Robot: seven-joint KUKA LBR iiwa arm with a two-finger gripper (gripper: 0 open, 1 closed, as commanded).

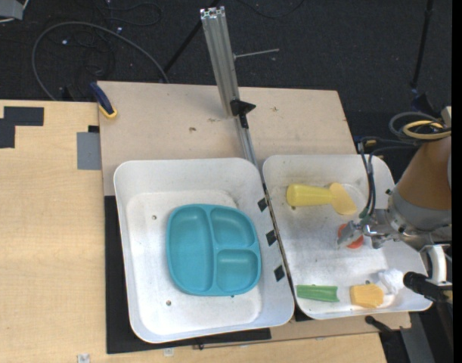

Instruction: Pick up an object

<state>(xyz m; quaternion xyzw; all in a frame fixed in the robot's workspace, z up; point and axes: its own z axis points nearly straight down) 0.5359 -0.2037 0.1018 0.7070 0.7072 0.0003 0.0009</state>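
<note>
Two bins sit side by side on the bench. The left bin (140, 203) holds a divided tray (213, 249) near its middle. In the right bin (310, 278), a scoop-like toy (319, 196) lies toward the far side, and a flat stick (317, 293) and a small block (367, 296) lie side by side along the near edge, the block to the right. The gripper (357, 233) is between them, at the bin's right side.
</note>
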